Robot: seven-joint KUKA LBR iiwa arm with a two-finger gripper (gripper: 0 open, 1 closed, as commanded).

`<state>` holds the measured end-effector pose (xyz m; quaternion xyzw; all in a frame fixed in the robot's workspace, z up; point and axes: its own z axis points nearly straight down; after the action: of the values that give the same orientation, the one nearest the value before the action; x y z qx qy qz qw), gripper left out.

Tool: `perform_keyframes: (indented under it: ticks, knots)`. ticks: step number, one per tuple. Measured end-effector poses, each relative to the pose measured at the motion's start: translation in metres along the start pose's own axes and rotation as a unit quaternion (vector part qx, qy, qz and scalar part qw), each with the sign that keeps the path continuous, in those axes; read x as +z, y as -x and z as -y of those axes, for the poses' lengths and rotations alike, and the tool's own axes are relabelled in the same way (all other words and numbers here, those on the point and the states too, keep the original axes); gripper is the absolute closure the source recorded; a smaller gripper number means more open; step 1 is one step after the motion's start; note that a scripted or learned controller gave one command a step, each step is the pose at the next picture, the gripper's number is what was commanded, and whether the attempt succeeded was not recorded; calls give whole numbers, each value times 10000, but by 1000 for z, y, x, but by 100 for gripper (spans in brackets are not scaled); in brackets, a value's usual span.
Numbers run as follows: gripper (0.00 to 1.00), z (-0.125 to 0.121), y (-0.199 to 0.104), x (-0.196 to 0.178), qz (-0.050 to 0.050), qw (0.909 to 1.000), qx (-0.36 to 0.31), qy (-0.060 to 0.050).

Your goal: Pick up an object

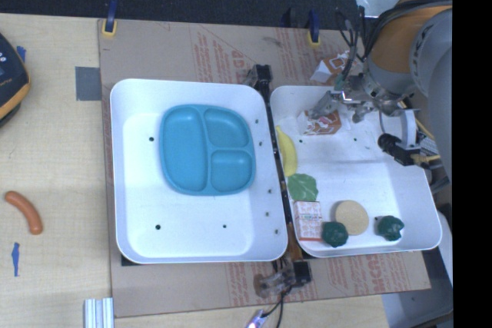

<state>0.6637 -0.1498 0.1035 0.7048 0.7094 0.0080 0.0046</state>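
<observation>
Two shallow white bins of smooth, glossy plastic with rounded corners sit side by side on a sheet of brown printed cardboard clamped to the pale wooden bench. In the left bin we see a matte turquoise plate, rounded-rectangular and moulded into three compartments. The right bin carries the small things: a curved yellow banana lying along its left wall, a crinkled green leafy piece just below it, a small flat carton with red print, a round tan cracker-like disc, and two lumpy dark green broccoli-shaped pieces, one touching the disc's lower left and the other near the right wall. At the bin's upper end lies a crumpled printed packet, white and reddish. The gripper, a tangle of metal and cable beneath the arm's orange band, hangs just over that packet's upper right edge; we cannot tell how its jaws stand, nor whether anything is held. Out on the bench at far left rests a smooth orange sausage shape.
</observation>
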Motion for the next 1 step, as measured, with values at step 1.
perform_keyframes:
  ticks: [1]
  knots:
    - [0, 1, -21, 0, 64, 10000, 19, 15]
